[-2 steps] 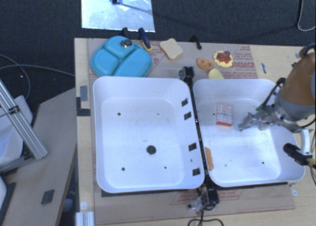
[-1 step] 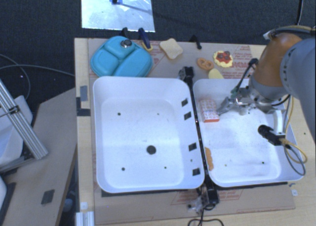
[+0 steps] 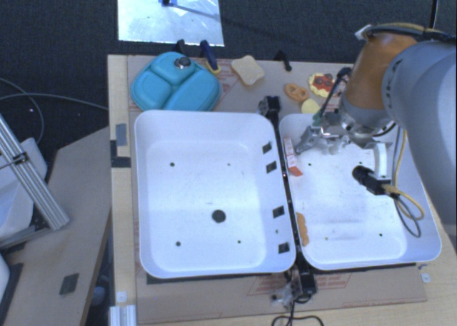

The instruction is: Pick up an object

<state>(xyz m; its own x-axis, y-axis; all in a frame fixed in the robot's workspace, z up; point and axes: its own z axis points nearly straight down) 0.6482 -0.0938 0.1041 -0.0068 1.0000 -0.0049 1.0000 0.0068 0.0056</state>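
1. Two shallow white bins sit side by side on the bench. The left bin (image 3: 164, 196) holds a small dark round disc (image 3: 218, 216) lying flat near its middle.
2. The right bin (image 3: 400, 246) holds an orange-and-white packet (image 3: 290, 158) against its left wall, in the upper part, and a small orange piece (image 3: 302, 229) against the same wall lower down.
3. The packet is narrow; its long axis runs up and down the frame, along the divider between the bins. The orange piece lies the same way, also along the wall.
4. The gripper (image 3: 312, 139) hangs over the upper left part of the right bin, just right of the packet. Whether its fingers are apart or together cannot be told from this angle, and nothing is seen between them.
5. The grey arm with its orange band (image 3: 375, 68) covers the right bin's upper right corner, and a black cable part (image 3: 370, 178) hangs over the bin floor.
6. Behind the bins, along the bench's far edge, lie a blue divided tray (image 3: 175, 85), a toast-like slice (image 3: 248, 70), and several small toy foods (image 3: 314, 89) in orange, yellow and red.
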